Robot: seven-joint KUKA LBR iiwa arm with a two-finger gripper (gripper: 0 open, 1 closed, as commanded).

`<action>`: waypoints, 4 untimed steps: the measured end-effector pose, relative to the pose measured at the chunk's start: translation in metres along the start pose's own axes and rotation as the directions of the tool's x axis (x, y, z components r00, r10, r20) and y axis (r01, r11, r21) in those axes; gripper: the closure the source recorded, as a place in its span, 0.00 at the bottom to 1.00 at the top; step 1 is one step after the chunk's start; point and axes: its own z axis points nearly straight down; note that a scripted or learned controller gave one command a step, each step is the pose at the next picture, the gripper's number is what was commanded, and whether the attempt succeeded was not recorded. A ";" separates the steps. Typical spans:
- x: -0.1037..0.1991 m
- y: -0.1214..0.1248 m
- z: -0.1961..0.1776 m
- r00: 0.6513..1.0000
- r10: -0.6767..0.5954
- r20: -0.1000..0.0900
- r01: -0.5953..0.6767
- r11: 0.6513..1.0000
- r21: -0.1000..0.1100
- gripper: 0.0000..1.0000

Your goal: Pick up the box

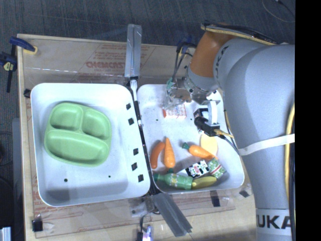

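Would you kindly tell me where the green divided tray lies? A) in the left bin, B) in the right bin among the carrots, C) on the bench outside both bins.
A: the green tray lies alone in the left bin, while the carrots are in the right bin.

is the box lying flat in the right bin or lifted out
Lying flat in the bin. The box rests on the floor of the right bin, with the gripper right above it; nothing shows it raised or gripped.
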 end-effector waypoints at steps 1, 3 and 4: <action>0.000 0.000 0.000 1.000 0.000 0.000 0.000 1.000 0.000 0.00; 0.004 0.000 0.000 0.999 0.049 0.001 -0.049 0.999 -0.001 1.00; 0.004 -0.001 0.000 0.999 0.049 0.001 -0.049 0.999 -0.001 0.00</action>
